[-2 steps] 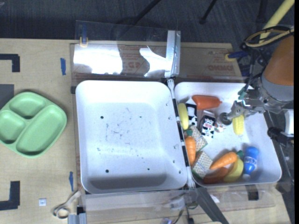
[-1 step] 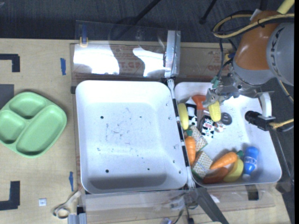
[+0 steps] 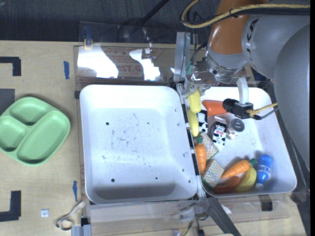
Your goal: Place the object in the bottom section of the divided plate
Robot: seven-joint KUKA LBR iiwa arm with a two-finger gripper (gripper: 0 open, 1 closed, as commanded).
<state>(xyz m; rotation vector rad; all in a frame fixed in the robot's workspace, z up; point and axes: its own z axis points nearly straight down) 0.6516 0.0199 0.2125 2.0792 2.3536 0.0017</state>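
The green divided plate [image 3: 32,130] lies on the wooden bench, left of both bins, with nothing in any of its three sections. My gripper [image 3: 191,84] hangs at the top left corner of the right bin [image 3: 275,132], close to the wall between the bins. Directly below it, a yellow corn cob [image 3: 195,102] stands on end against that wall, and the gripper looks to be touching or nearly touching its top. Whether the cob is held cannot be made out.
Also in the right bin are a yellow piece [image 3: 193,125], a red-orange block [image 3: 213,106], a cow-patterned toy [image 3: 219,132], two carrots [image 3: 201,157] [image 3: 235,168] and a blue bottle [image 3: 264,167]. The left bin [image 3: 133,141] lies between gripper and plate.
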